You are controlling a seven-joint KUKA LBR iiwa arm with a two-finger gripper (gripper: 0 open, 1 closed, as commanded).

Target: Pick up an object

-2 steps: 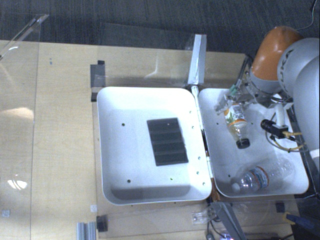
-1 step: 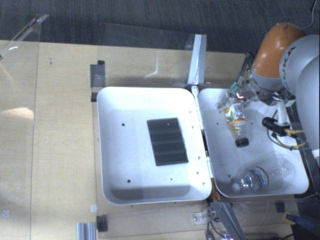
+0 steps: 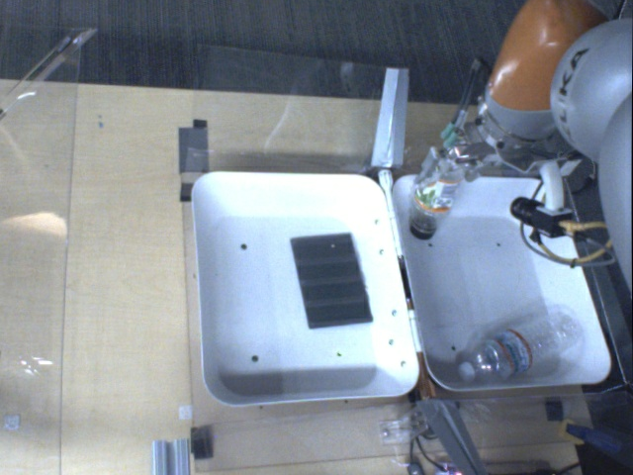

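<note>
fingers [image 3: 450, 161] of the gripper [image 3: 441, 172] are closed on the upper end of a small clear bottle [image 3: 432, 194], which shows between them at the back left corner of the right bin [image 3: 554, 295]. the small bottle hangs tilted, its body carrying a green and orange label and its dark cap [image 3: 422, 228] pointing down towards the bin floor, close to the wall that divides the two bins; whether the cap touches the floor cannot be told. just behind the gripper the wrist carries small fittings, and above it sits the orange band [image 3: 539, 43] of the grey arm [image 3: 598, 87], which comes in from the right over the back of the right bin. a black cable [image 3: 549, 226] with a yellowish lead loops below the arm over the right side of the same bin. well apart from the small bottle, a larger clear bottle [image 3: 514, 349] with a blue label lies on its side near the front edge of the right bin, its cap end pointing left. the left bin [image 3: 227, 265] lies just beside the right one, their rims touching, and a dark ridged pad [image 3: 331, 280] lies flat near its middle, slightly turned. a grey metal bar [image 3: 391, 117] stands behind the place where the two bins meet. the wooden bench [image 3: 119, 265] stretches away to the left, partly under a clear sheet [image 3: 40, 226] that catches the light.
</note>
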